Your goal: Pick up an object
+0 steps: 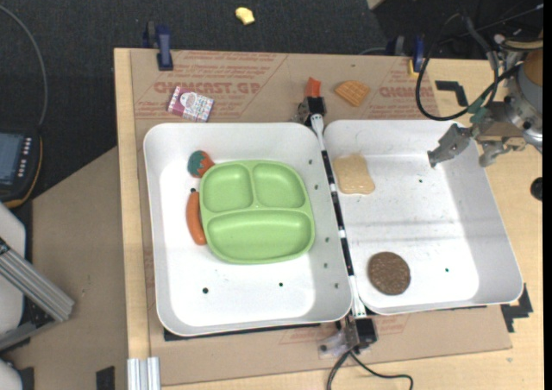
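My gripper (467,150) hangs over the upper right part of the right bin (470,233). It is open, its two fingers spread apart, and nothing shows between them. A tan bread slice (354,174) lies in the same bin's upper left corner, well left of the gripper. A round brown patty (389,273) rests near that bin's front edge. In the left bin (172,285) sits a green divided plate (256,211), with an orange sausage (196,217) and a small red and green piece (200,162) along its left side.
On the bench behind the bins lie a waffle-like cracker (351,92) and a pink card (190,103). A black clamp (312,109) stands at the bins' shared back corner. A yellow bit (245,15) lies on the dark floor beyond.
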`<action>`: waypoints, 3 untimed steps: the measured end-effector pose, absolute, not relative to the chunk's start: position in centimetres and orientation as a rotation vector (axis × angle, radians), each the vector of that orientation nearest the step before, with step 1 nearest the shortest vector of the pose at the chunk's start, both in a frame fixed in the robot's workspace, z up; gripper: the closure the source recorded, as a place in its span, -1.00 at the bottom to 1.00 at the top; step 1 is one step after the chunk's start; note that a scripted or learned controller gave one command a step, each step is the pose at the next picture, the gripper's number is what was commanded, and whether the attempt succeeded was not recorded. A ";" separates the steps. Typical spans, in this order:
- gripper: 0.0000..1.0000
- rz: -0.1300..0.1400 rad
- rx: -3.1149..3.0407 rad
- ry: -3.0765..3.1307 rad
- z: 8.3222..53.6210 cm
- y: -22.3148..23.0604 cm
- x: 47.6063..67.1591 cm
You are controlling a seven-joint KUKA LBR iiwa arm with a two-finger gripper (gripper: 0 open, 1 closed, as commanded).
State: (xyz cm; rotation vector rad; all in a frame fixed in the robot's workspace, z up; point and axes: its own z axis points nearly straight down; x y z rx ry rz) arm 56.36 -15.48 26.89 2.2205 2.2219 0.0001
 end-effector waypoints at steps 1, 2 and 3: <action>-1.00 0.005 2.215 2.226 8.0 -10.6 63.9; -1.00 0.004 2.219 2.216 8.6 -14.7 66.9; -1.00 -0.004 2.226 2.226 9.9 -9.8 59.8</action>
